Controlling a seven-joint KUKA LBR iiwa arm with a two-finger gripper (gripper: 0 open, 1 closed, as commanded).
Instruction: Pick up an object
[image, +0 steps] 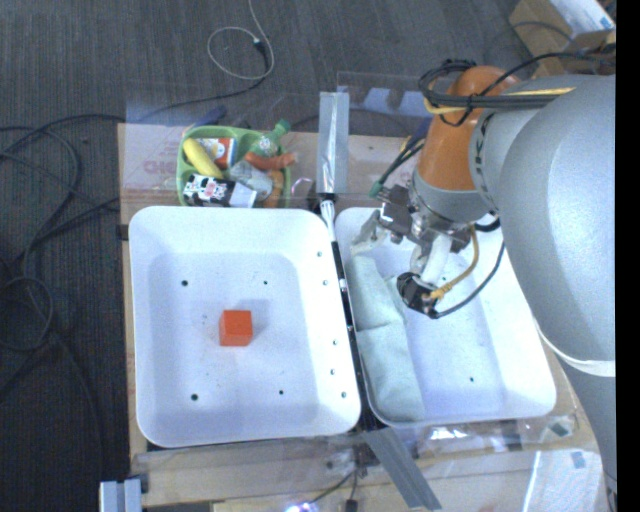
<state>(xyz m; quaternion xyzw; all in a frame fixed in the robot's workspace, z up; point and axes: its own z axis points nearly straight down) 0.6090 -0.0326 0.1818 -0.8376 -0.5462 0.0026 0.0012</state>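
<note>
Obs., camera view, single frame:

- Left bin (150, 235): white and shallow, taken as the reference for all positions below
- Orange cube (236, 327): lies flat on the floor of the left bin, a little left of its centre, alone and well apart from every wall
- Right bin (520, 380): touches the left bin's right rim
- Pale cloth (385, 345): bunched in a long strip inside the right bin, along the wall nearest the left bin
- Arm (455, 150): reaches in from the side opposite the left bin, orange band above the wrist
- Claw (385, 225): over the right bin's far corner, just past the left bin's right rim and above the far end of the cloth. Whether it is open or closed: cannot tell. Nothing is seen between its tips
- Cube and claw are well apart, with the left bin's right rim between them
- Green basket (188, 185): on the table (150, 140) just beyond the left bin's far rim, filled with small mixed items, one of them yellow
</note>
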